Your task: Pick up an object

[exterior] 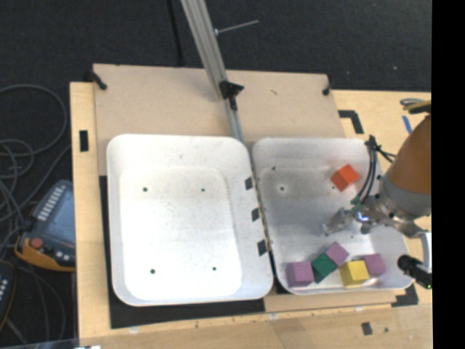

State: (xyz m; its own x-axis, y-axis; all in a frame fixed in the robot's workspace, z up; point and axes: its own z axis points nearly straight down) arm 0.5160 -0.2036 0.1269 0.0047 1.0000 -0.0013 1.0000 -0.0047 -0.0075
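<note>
The right bin (290, 166) holds several small blocks. An orange block (346, 177) lies alone near its far right side. Along the front wall sit a purple block (299, 273), a green block (323, 266), a second purple block (337, 253), a yellow block (355, 272) and a third purple block (374, 264). My gripper (349, 222) hangs low over the bin floor, between the orange block and the front cluster, touching none of them. The arm's orange band (414, 162) rises behind it at the right edge.
The left bin (116, 195) lies beside the right one, with a divider edge (256, 209) between them. A slanted metal rail (207, 42) runs from the back down to the bins. Cables and a pendant (47, 227) lie off the bench at left.
</note>
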